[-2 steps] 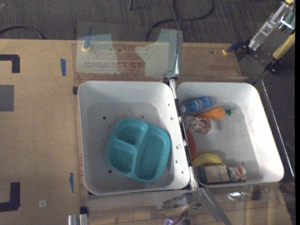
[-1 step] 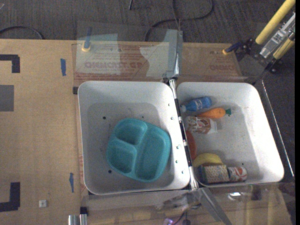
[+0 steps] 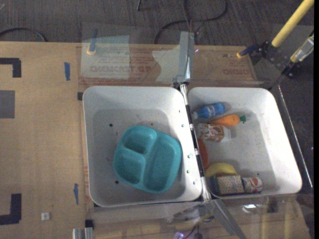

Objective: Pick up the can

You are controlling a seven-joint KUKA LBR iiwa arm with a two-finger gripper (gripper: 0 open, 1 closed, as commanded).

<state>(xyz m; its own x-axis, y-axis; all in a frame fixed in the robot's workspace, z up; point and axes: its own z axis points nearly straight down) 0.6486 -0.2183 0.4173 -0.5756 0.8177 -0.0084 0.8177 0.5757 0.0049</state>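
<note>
Since the can [image 3: 253, 184] lies on its side in the near corner of the right-hand bin [image 3: 279, 133], touching the end of a patterned box [image 3: 229, 184] and close to the bin's near wall, it leaves little room on those sides. It looks like a small can with a red and white label, though it is too small to be certain. I judge it stiff and fairly light, with a smooth, curved wall that may slip or roll away if pinched off-centre. The best hold is probably across the middle of its round body, coming straight down, with the pinch crosswise to its long axis so that neither the box nor the wall gets in the way. How far the claw is open, and whether it has hold of anything, I cannot tell. On the table [image 3: 40, 133] there are two white bins. The left bin [image 3: 99, 103] holds one teal divided tray [image 3: 147, 159]. The right one holds seven things: the one can, the one box, one yellow banana [image 3: 221, 169] just behind the box, one blue bottle [image 3: 209, 110], one orange carrot [image 3: 227, 120], one pale packet [image 3: 212, 132] and one red-orange piece [image 3: 202, 152] along the dividing wall.
</note>
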